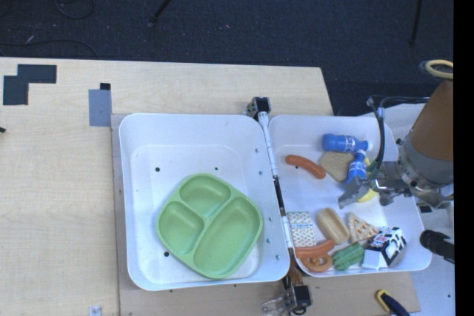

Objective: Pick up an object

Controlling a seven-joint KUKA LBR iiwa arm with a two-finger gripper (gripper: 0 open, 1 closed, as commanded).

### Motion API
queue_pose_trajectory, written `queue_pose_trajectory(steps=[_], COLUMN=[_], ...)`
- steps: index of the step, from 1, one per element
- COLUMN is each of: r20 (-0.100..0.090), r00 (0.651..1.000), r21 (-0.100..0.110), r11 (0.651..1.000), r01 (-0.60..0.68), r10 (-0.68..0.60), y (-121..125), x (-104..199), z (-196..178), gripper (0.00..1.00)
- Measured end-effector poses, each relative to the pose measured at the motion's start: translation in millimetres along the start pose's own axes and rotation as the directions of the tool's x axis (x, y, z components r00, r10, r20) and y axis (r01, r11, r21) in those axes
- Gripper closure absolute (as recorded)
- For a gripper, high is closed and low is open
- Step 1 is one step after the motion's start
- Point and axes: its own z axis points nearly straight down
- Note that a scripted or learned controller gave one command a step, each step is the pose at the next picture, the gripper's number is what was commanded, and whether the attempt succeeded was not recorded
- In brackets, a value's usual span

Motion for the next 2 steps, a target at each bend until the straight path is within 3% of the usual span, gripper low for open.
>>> queue_pose_trajectory(steps=[1, 2], r20=[-0.002, -0.004], r00=[1.000, 1.000], r21=[-0.004, 0.001], r11=[1.000, 1.000], r01=[-0.001, 0.002], r10=[0.001, -0.002], y=[71.5, 153.9], x=[-62.9, -70.0], z=[107.8, 117.2], gripper=[0.00, 0.00])
